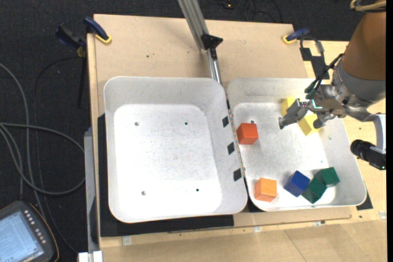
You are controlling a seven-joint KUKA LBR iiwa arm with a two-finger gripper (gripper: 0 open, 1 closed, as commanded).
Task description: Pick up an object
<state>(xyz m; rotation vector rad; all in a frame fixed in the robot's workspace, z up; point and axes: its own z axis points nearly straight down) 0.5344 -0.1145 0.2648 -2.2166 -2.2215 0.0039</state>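
Observation:
In the right bin my gripper hangs over the upper middle, its two dark fingers spread open. A yellow block shows in the gap between the fingers, and I cannot tell whether they touch it. Another yellow piece peeks out just behind the left finger. An orange-red cube sits to the left near the bin's wall. Along the bin's front lie an orange cube, a blue cube and two green cubes packed together.
The left bin stands beside the right one, their walls meeting at the middle. A metal pole slants in from the top to that seam. Blue and yellow clamps hold the board's back corners.

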